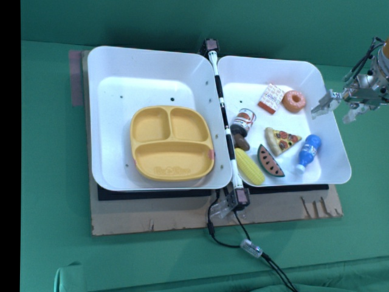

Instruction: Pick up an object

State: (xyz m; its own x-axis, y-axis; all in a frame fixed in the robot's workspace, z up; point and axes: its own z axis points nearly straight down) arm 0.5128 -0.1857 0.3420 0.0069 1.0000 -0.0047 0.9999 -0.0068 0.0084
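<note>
We see a green surface (pixel 55 163) carrying a brown cardboard sheet (pixel 152 215), and on it two shallow white bins side by side. We take the yellow divided plate (pixel 172 143) as our landmark; it lies flat in the left bin (pixel 121 66), filling much of that bin's floor. The right bin (pixel 331 163) sits just to the right of the plate's bin, the two rims meeting along a black-and-white bar (pixel 220 99).

The arm (pixel 382 59) enters well to the right of the plate, at the frame's edge. Its pincer (pixel 337 109) hangs over the right bin's right rim with its two fingers spread apart and nothing between them.

Right of the plate, in the right bin, we find the graspable things. Closest to the plate is a yellow corn cob (pixel 249 166), just past the dividing bar. A blue bottle (pixel 309 151) lies farthest from the plate, tilted, near the right rim. Between them lie a pizza slice (pixel 282 140) and a watermelon slice (pixel 269 162). A small jar (pixel 243 122) stands near the bar, with a brown piece (pixel 241 142) just below it. Farther back are a donut (pixel 294 101) and a small white-and-red packet (pixel 271 98), touching or nearly so
</note>
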